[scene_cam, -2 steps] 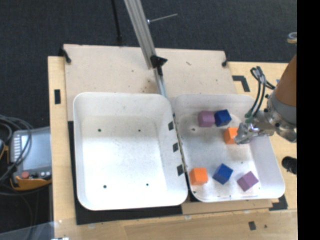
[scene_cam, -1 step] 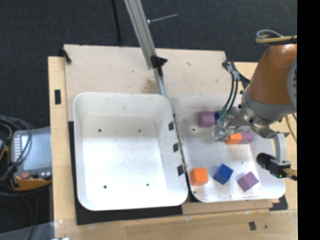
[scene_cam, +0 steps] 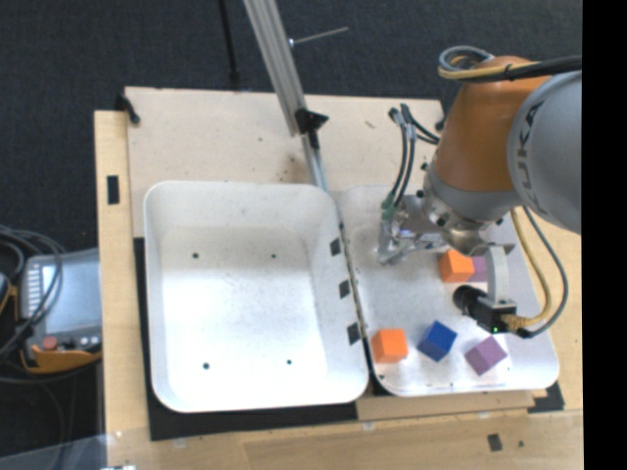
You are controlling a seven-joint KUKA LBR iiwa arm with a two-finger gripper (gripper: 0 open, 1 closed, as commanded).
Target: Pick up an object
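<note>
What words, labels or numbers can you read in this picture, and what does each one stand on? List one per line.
"UK": part of a brand name in large letters on the grey arm, cut off at the picture's edge.
The small device left of the bench has a screen, too blurred to read.
The blocks and bins bear no writing.

A pale wooden bench top [scene_cam: 196,135] stands on a dark grey carpeted floor [scene_cam: 98,27]. A slanted aluminium rail [scene_cam: 274,47] rises from the bench's far side and runs up past the top edge of the view. A thin black cable [scene_cam: 227,27] crosses the floor just left of the rail. Left of the bench, a grey handheld control unit with orange trim [scene_cam: 54,311] lies on the floor among coiled black cables [scene_cam: 24,248]. Lighting is even, with soft shadows.
</note>
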